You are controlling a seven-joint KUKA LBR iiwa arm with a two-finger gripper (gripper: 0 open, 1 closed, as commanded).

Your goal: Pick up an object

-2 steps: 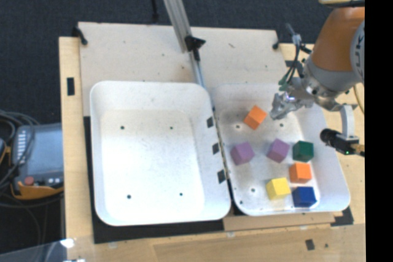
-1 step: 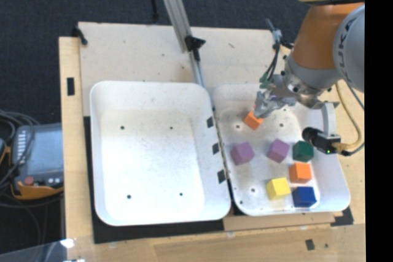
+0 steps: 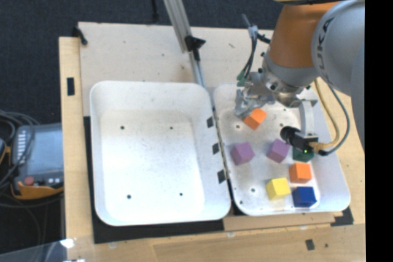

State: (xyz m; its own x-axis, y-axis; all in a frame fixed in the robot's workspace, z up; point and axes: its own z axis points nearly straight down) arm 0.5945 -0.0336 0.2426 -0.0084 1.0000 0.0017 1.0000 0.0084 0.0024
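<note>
Pincer (image 3: 250,108) over small orange foam cube (image 3: 255,118), grip state unclear; best centre squarely before lifting.

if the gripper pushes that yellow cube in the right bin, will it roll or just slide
The yellow cube looks flat-faced and sits flat, so it would probably slide, not roll. Its sharp edges suggest it is rigid. The blue cube beside it may get nudged.

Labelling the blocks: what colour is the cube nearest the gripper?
Orange; the small orange cube sits just below the gripper in the camera view.
</note>
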